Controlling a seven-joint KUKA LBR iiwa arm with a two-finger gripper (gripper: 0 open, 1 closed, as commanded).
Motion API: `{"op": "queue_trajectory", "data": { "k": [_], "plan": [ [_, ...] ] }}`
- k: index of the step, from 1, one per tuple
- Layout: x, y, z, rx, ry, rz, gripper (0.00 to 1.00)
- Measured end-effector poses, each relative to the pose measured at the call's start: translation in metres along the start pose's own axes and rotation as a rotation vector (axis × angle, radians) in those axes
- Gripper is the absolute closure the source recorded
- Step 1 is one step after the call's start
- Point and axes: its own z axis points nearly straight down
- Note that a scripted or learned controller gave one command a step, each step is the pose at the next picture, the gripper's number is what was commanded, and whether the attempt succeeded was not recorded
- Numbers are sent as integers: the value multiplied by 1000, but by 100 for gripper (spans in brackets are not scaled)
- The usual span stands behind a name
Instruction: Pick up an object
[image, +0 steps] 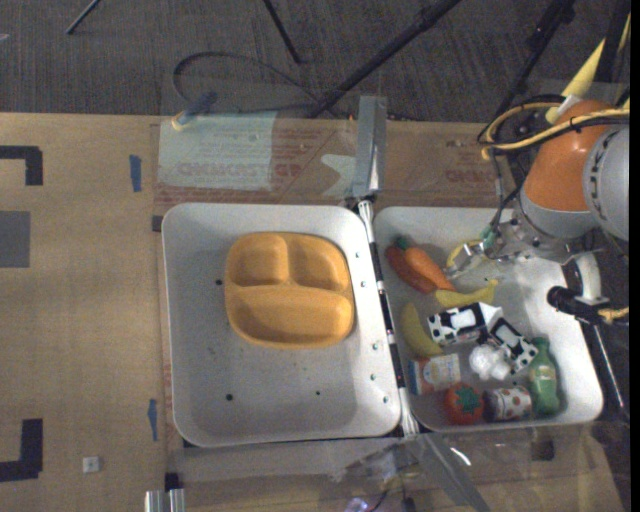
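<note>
Hovering over the far edge of the right bin (585, 330), my gripper (487, 250) sits just beside the carrot (420, 266); whether my fingers are parted or closed I cannot tell from this slant (wrist and cables crowd them). Camera view, right bin contents: carrot at the far left corner, a yellow banana (466, 296) beside it, a second banana (417, 331) along the left wall, a black-and-white cow toy (459, 323) between them, another black-and-white toy (514, 344), a small carton (436, 373), a tomato (463, 403), a can (508, 402), a green bottle (544, 384). Left bin (190, 330): an orange divided plate (289, 289), lying flat toward the far side.
</note>
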Motion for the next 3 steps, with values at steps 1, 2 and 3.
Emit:
{"op": "queue_trajectory", "data": {
  "k": [1,2,3],
  "plan": [
    [6,-33,0,4,5,-317,0],
    [-5,11,2,28,15,-271,0],
    [-7,17,-11,7,1,-273,100]
  ]
}}
